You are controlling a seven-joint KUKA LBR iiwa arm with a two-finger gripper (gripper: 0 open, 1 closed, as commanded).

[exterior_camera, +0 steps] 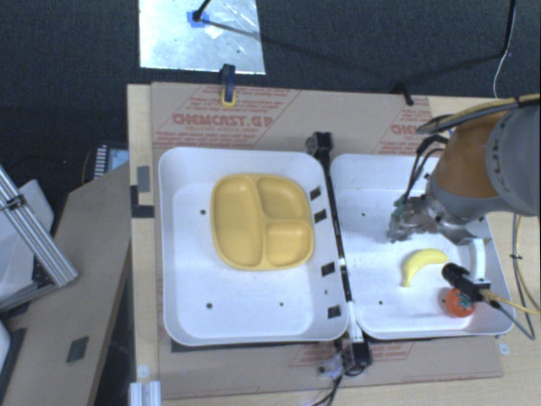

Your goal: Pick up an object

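Two white bins sit side by side on my screen, the left bin (190, 299) and the right bin (370, 269), both resting on a brown sheet (287, 100) printed with red lettering. At 12 o'clock from the left bin I read "CHEMCAST GP" (221, 118). The same print repeats at an angle at 12 o'clock from the right bin, but it is cut off there and I cannot read it whole.

In the left bin lies a yellow divided plate (260, 222), three compartments, roughly centred and flat.

In the right bin a banana (422, 265) lies toward 4 o'clock of the bin floor, curved, on its side. An orange round thing (457, 305) sits near it, at about 5 o'clock from the banana, close to the bin's rim; it is too small for me to name.

My arm (482, 163) reaches in from 3 o'clock, and the gripper (405, 225) is down inside the right bin at 11 o'clock from the banana, near it but apart. Nothing shows in its grasp, and I cannot tell whether it is open or closed.

At 12 o'clock in the view a silver sheet (203, 28) lies on the dark floor with a scrap of blue tape (196, 18) on it. A yellow clamp (228, 91) grips the bench's far edge.
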